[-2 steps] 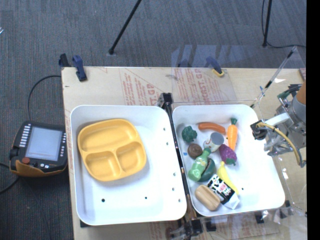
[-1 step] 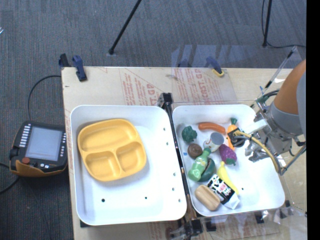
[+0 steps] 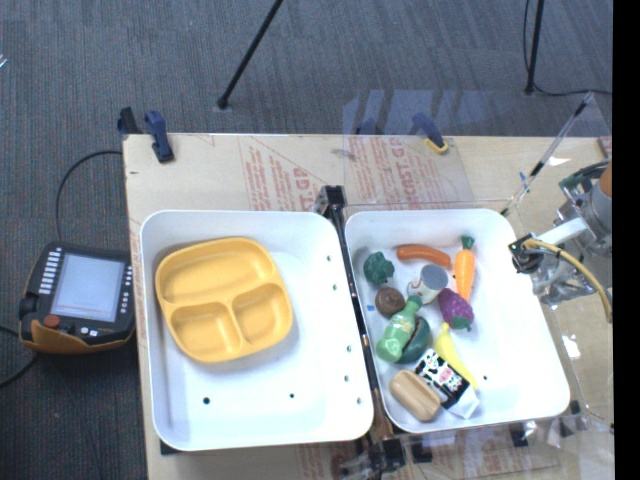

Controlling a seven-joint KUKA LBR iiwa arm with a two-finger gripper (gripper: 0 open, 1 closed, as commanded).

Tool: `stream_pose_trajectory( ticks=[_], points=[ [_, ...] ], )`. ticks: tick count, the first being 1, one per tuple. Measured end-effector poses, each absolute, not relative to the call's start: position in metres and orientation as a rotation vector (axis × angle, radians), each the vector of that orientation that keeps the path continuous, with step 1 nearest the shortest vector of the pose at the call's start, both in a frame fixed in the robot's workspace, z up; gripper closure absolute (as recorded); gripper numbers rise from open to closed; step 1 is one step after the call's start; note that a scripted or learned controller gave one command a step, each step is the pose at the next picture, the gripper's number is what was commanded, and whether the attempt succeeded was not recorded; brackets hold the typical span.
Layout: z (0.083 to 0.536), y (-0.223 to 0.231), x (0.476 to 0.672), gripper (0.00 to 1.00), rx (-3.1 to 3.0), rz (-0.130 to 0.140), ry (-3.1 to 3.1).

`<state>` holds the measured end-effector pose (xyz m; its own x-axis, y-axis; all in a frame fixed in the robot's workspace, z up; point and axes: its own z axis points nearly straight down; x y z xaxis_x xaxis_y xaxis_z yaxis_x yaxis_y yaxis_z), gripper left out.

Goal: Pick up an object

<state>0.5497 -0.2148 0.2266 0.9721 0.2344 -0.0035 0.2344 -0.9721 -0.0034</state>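
**Pincer parked at the right bin's edge, toys all sitting in the bin**

So the pincer (image 3: 558, 284) hangs over the right rim of the right bin (image 3: 520, 368), off to the side of the pile. Honestly can't tell if it's released or clenched from this angle.

The stuff to grab is all bunched on the left side of that bin: broccoli (image 3: 377, 266), sausage (image 3: 422, 254), carrot (image 3: 464, 268), a grey cup (image 3: 432, 283), a purple veggie (image 3: 456, 309), green bottle (image 3: 400, 333), banana (image 3: 447, 348), a cow-print carton (image 3: 443, 375) and a bread roll (image 3: 414, 395) nearest the front.

The left bin (image 3: 300, 408) holds a yellow divided plate (image 3: 222, 298).
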Motion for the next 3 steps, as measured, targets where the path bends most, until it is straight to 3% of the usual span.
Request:
stream_pose_trajectory(
  ticks=[1, 2, 3],
  points=[
    [0.194, -0.165, 0.542, 1.0, -3.045, 0.013, -0.735],
    [0.238, -0.121, 0.56, 1.0, -3.115, 0.008, -0.365],
    [0.226, -0.216, 0.595, 1.0, -3.091, 0.009, -0.542]
  ],
)
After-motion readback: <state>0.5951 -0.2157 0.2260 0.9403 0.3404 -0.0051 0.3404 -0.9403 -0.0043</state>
